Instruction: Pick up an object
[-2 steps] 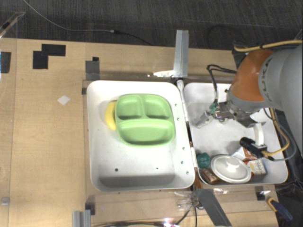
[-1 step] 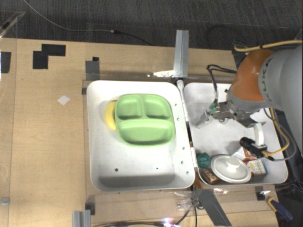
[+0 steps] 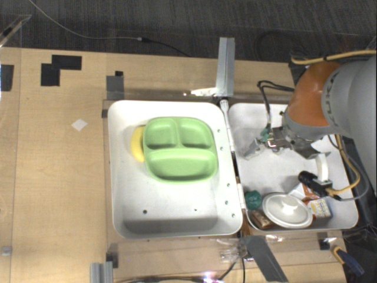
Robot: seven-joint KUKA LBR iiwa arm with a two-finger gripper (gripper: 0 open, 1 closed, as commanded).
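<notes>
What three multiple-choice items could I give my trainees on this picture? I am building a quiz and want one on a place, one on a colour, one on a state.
1. Where does the divided plate lie?
A. in the left bin
B. in the right bin
C. on the floor

2. What colour is the thing peeking out from under the plate's left edge?
A. blue
B. yellow
C. black

3. How does the plate sit?
A. on its edge
B. upside down
C. flat, hollows facing up

Answers: 1 A, it rests inside the left bin. 2 B, the yellow thing shows at its left edge. 3 C, its three hollows are visible from above.
</notes>
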